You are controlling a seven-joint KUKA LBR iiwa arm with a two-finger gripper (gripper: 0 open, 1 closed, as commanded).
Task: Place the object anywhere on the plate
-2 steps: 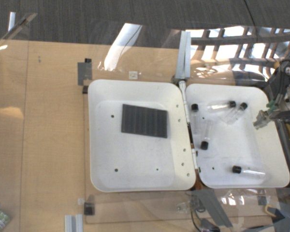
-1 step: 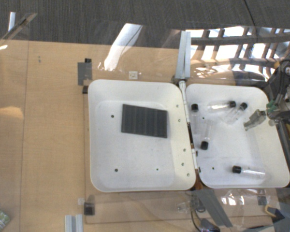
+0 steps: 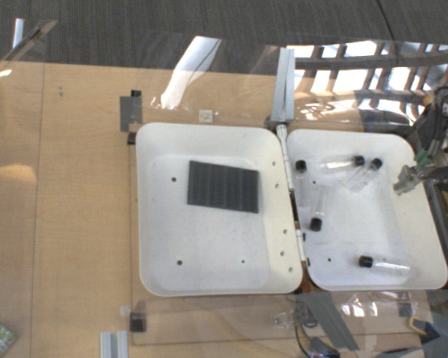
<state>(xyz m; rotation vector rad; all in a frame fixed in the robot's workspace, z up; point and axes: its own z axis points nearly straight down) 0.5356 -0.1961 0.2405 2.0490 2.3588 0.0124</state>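
You see two shallow white bins side by side on the pale wooden tabletop (image 3: pixel 60 222). The left bin (image 3: pixel 157 274) fills the middle of the frame. On its floor, toward the upper centre, lies a dark grey ribbed rectangular plate (image 3: pixel 223 186), flat and turned slightly clockwise. The rest of that bin's floor is bare white apart from a few small dark holes.

The right bin (image 3: pixel 425 274) sits at the right of the frame, touching the left one along a narrow seam. It holds several clear vials with black caps. One cap (image 3: pixel 300 165) sits near the bin's upper left corner. Two vials (image 3: pixel 364 165) lie close together near the upper middle, their caps just apart. Another vial (image 3: pixel 316 216) lies at the left middle, with its cap toward the lower end. A last vial (image 3: pixel 384 263) lies on its side near the lower right, cap pointing left. All of them rest in the right bin, well apart from the plate.

At the right edge of the frame, over the upper right rim of the right bin, you can make out the pincer (image 3: pixel 408 181) among cables and metal parts. Whether it is released or clenched, you cannot tell; nothing visible sits in it.

No brand, label or legible writing can be read anywhere.
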